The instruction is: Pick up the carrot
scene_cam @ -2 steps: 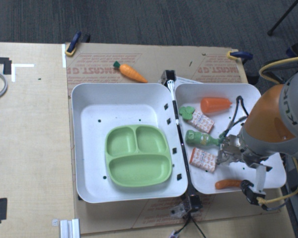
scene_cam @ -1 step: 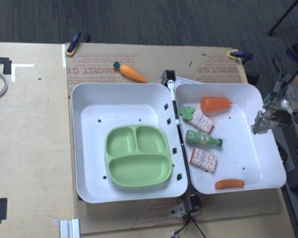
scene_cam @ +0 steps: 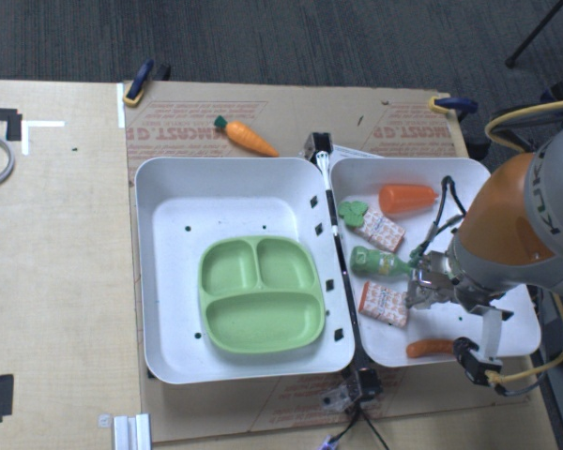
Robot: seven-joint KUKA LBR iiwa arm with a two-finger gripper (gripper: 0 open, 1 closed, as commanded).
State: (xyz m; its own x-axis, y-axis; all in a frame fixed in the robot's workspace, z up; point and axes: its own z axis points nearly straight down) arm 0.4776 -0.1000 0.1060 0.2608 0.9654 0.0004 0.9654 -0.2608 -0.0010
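The carrot (scene_cam: 247, 137) is lying on the brown cardboard sheet (scene_cam: 291, 120) behind the bins, outside both, just beyond the far rim of the left bin (scene_cam: 159, 279). Its green top is pointing left, orange tip pointing right & slightly toward the bins. Nothing is touching it.

The left bin is holding a green divided plate (scene_cam: 260, 295) w/ three compartments, sitting toward the near side.

The right bin (scene_cam: 507, 340) is holding several items: an orange cup-like piece (scene_cam: 406, 198) at the far side, a small green item (scene_cam: 353, 214) next to a printed snack box (scene_cam: 382, 231), a green bottle (scene_cam: 380, 262) lying on its side, a second printed box (scene_cam: 384, 304) nearer the cam, & a small orange-red piece (scene_cam: 430, 348) by the near rim.

The arm is reaching in from the right over the right bin, well apart from the carrot. The gripper (scene_cam: 422, 284) is hanging just beside the bottle's end & above the second box; can't tell how it's set, since wrist hardware & cables are crowding that spot.

A black clip (scene_cam: 319, 144) is sitting where the two bins meet at the far rim. Blue clamps (scene_cam: 139, 81) are pinning the cardboard at its far corners.
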